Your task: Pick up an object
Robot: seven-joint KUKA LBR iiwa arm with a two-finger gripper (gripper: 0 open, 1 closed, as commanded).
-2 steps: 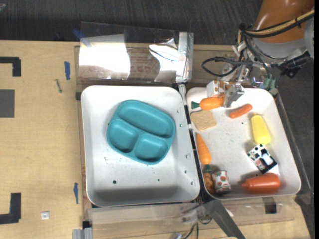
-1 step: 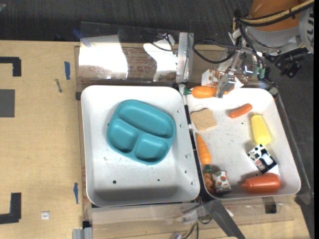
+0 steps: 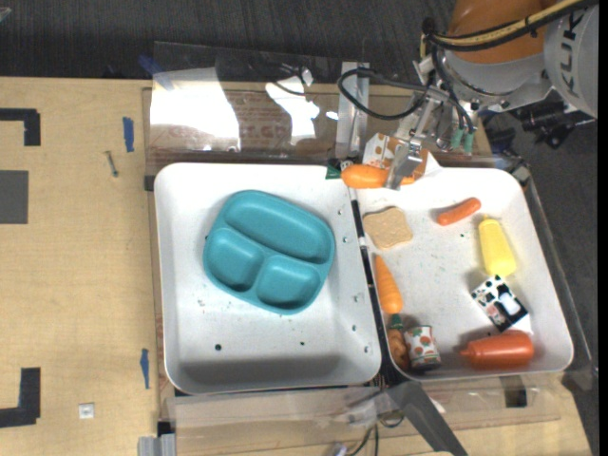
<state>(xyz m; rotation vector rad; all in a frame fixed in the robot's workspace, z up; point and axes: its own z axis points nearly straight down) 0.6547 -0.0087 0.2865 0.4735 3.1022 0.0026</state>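
Right bin [image 3: 546, 245] centre open; food crowds its edges. Teal tray [image 3: 269, 250] fills left bin [image 3: 180, 283] middle.

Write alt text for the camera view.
The end effector hangs over the far edge of the right bin, beside an orange piece. That bin holds toy foods; the left bin holds a teal divided tray.

A teal tray [image 3: 269, 249] lies in the white left bin [image 3: 180, 331]; a yellow block [image 3: 496, 245] and a black-and-white patterned piece [image 3: 500, 302] lie in the right bin [image 3: 546, 255].

tray [image 3: 269, 248] in left bin [image 3: 180, 340] | toast [image 3: 387, 227] in right bin [image 3: 546, 283]
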